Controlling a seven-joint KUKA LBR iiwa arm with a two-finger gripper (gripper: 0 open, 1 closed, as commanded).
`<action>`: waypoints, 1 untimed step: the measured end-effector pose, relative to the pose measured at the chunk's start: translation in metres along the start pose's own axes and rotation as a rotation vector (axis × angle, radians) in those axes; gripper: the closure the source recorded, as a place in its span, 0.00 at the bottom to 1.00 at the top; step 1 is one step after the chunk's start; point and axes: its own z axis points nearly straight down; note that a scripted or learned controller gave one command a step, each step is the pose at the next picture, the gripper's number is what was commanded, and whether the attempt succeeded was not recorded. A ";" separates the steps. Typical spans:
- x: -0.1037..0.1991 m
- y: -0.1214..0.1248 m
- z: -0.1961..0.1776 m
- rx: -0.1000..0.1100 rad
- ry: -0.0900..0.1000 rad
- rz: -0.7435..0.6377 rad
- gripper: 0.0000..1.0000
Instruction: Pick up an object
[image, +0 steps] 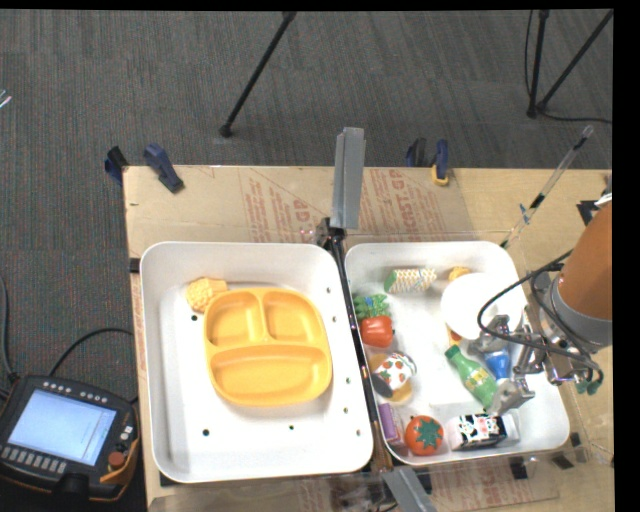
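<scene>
**The tool hangs over the toys in the right bin**

Two white bins sit side by side on the table (240, 200). The left bin (170, 350) has a yellow plate (268, 345) with three parts in it. A small yellow toy (203, 292) lies just beside the plate's top left corner.

The right bin (420, 255) is full of toys. Along its left side are a green leafy toy (371, 304), a red pepper (377, 331) and a round white toy with spots (394, 372). Near the front lie a red tomato (424, 434) and a little milk carton (477, 429). At the back is a toy corn cob (412, 279). A white round plate (475, 305) lies near the middle, and a green bottle (470, 374) lies tilted below it, with a blue thing (497, 362) just beside it.

The grey arm (590, 290) comes in from the right. Its tool (520, 380) hangs over the right side of this bin, near the green bottle and above the milk carton. I cannot tell if the tool is gripping or let go. No toy can be seen in its grip.
</scene>
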 end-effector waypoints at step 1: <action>0.011 0.036 0.104 -0.002 0.003 0.140 0.00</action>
